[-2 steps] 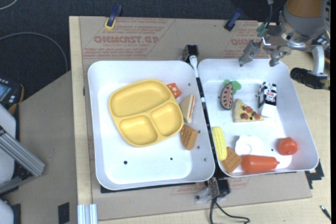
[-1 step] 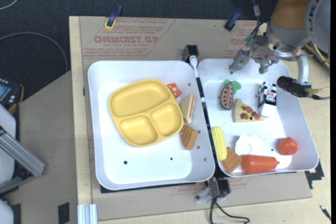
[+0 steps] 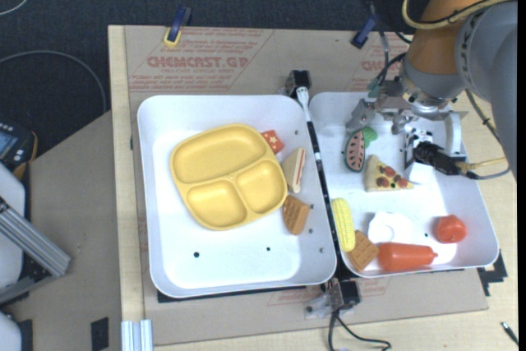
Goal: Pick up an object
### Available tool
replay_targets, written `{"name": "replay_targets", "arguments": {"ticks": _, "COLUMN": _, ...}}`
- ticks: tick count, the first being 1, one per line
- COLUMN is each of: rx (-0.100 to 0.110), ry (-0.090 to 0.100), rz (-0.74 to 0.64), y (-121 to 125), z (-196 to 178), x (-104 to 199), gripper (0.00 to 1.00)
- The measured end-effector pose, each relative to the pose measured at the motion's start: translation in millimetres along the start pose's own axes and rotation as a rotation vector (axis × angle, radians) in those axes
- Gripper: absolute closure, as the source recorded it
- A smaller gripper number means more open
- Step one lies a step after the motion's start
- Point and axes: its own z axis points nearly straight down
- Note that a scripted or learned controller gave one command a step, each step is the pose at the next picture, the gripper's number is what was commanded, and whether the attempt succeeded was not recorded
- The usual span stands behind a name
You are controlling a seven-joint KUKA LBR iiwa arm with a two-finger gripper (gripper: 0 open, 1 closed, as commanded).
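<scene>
Camera view, bench inventory, two shallow white bins side by side.

Left white bin [image 3: 164, 251]: one yellow three-compartment plastic plate [image 3: 228, 175] lying flat in the upper middle; a small red block with a white mark [image 3: 272, 142] touching the plate's upper right rim; a sandwich-like toy slice, tan with a pink stripe [image 3: 295, 169], just right of the plate; a brown waffle-textured toy piece [image 3: 296, 214] below it, near the plate's lower right corner.

Right white bin [image 3: 474, 205]: a watermelon slice toy, red with a green rind [image 3: 355, 149], upper left; a green rounded piece [image 3: 367, 133] just above it; a pizza slice toy, tan with red dots [image 3: 386, 176], centre; a yellow corn cob toy [image 3: 343, 223] along the left wall; a tan cookie-like piece [image 3: 362, 253] at the lower left; a white rounded piece [image 3: 393, 227] above an orange-red carrot-like toy [image 3: 406, 256]; a red tomato-like toy [image 3: 449, 229] at the lower right.

Arm: grey with an orange band, reaching in from the right. Two-finger gripper [image 3: 386, 113] sits low over the upper part of the right bin, just above the watermelon slice and green piece. Whether it is released or clenched cannot be told; nothing is seen between its fingers.
</scene>
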Motion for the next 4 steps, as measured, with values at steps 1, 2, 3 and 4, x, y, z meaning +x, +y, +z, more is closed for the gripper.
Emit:
{"name": "replay_targets", "arguments": {"ticks": 1, "rx": -0.001, "ry": 0.000, "rz": 0.000, "y": -1, "z": 36, "x": 1, "gripper": 0.00}}
{"name": "replay_targets", "arguments": {"ticks": 2, "rx": -0.007, "ry": -0.001, "rz": 0.000, "y": 1, "z": 22, "x": 1, "gripper": 1.00}}
{"name": "replay_targets", "arguments": {"ticks": 3, "rx": -0.018, "ry": -0.003, "rz": -0.001, "y": 0, "z": -42, "x": 4, "gripper": 1.00}}
{"name": "replay_targets", "arguments": {"ticks": 4, "rx": -0.016, "ry": -0.003, "rz": -0.002, "y": 7, "z": -88, "x": 7, "gripper": 1.00}}
